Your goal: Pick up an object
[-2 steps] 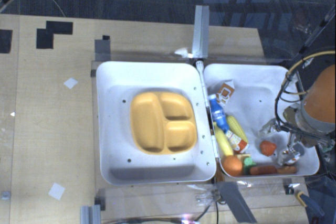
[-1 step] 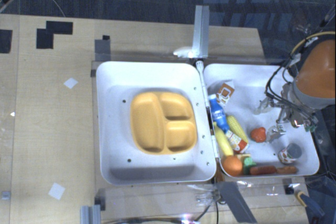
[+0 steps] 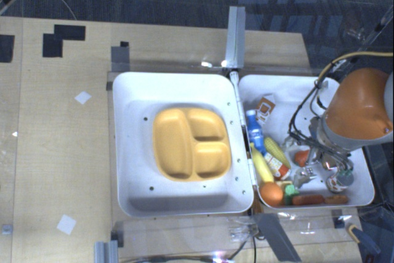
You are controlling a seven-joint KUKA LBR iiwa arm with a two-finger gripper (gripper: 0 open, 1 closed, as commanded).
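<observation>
Two white bins side by side on the bench. Left bin (image 3: pixel 132 132) holds a yellow divided tray (image 3: pixel 191 143), lying flat near its middle.

Right bin (image 3: pixel 280 86) — clutter along its left wall and front: blue bottle (image 3: pixel 253 127), yellow banana-like piece (image 3: pixel 261 164), orange ball (image 3: pixel 271 194) at the front left corner, red sausage-shaped item (image 3: pixel 315 199) along the front edge, brown-and-white packet (image 3: pixel 265 109) toward the back.

Arm's orange band (image 3: pixel 361 105) hangs over the right bin's right half. Gripper (image 3: pixel 306 174) low among the objects — just right of the banana-like piece, just behind the red sausage-shaped item. Whether it grips anything: cannot tell.
</observation>
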